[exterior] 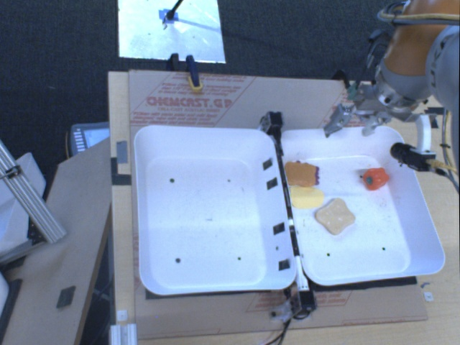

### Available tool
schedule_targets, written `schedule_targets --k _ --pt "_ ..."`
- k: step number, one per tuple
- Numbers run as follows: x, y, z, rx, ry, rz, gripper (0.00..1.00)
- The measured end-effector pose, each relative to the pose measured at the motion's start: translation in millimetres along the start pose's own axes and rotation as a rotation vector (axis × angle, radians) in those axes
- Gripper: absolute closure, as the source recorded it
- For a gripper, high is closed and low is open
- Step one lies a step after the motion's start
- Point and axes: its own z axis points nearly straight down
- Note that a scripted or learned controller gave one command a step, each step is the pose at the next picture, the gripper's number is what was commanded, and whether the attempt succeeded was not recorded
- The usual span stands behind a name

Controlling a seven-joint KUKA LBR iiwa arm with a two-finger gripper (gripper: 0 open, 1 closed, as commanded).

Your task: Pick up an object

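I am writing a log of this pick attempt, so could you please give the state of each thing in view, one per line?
end effector: fingers spread open, nothing between them, above the right bin's far edge.
orange-brown block: lying flat in the right bin, by the divider.
yellow piece: lying flat, touching the orange-brown block.
beige toast-shaped piece: lying flat, apart from the gripper.
red-orange item: resting on the bin floor, alone.

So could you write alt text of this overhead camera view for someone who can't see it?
A grey and orange robot arm holds its gripper open above the far edge of the right white bin, gripping nothing. That bin holds an orange-brown block, a yellow piece, a tan toast-shaped piece and a small red-orange item. The left white bin sits beside it.
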Motion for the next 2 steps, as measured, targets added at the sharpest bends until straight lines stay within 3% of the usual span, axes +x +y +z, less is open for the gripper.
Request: schedule_targets --k 1,2 --pt "81 -68 -2 0.008 0.002 0.001 0.00" --pt "75 -65 -14 0.002 -0.002 0.006 1.00"
